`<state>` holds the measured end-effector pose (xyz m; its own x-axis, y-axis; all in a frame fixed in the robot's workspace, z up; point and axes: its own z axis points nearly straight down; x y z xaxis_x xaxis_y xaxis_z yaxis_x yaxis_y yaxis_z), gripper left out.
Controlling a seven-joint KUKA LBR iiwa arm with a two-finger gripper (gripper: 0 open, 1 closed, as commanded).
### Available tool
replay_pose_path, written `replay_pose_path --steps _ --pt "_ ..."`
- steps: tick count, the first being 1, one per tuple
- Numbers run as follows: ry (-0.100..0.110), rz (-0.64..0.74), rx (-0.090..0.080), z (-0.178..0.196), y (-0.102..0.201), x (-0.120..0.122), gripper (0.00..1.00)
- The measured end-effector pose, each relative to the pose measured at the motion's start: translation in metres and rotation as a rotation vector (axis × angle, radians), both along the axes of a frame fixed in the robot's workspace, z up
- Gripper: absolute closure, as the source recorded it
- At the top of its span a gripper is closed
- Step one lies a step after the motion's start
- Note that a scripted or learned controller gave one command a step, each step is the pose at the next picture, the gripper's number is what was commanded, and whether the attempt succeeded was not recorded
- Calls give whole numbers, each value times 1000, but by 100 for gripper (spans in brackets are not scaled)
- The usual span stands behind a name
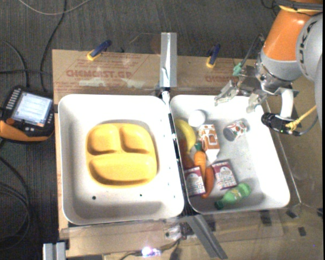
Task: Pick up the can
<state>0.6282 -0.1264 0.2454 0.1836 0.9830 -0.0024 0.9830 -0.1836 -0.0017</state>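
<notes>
The gripper (pixel 239 95) hangs with jaws spread and nothing between them, poised over the far edge of the right bin (pixel 279 191), likely lining up a drop. The can (pixel 235 129) lies tipped on its side just below the open jaws. Past it crowd a banana (pixel 185 134), cartons, carrot and green bottle (pixel 233 195); the left bin (pixel 70 199) holds a yellow tray (pixel 122 154).

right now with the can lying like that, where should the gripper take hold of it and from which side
Probably across the can's curved side, at mid-length, coming straight down from above. It lies tipped on its side in the right bin, so its round ends face sideways. It sits apart from the carton to its left, with bare bin floor around it for the fingers. The gripper hangs just above it.
</notes>
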Motion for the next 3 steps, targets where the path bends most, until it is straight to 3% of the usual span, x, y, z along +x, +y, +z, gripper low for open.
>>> replay_pose_path --steps 1,2,3 --pt "2 43 2 -115 -67 -49 0" --pt "-3 84 4 -151 -79 -24 0" --pt "0 93 15 -155 -77 45 0"
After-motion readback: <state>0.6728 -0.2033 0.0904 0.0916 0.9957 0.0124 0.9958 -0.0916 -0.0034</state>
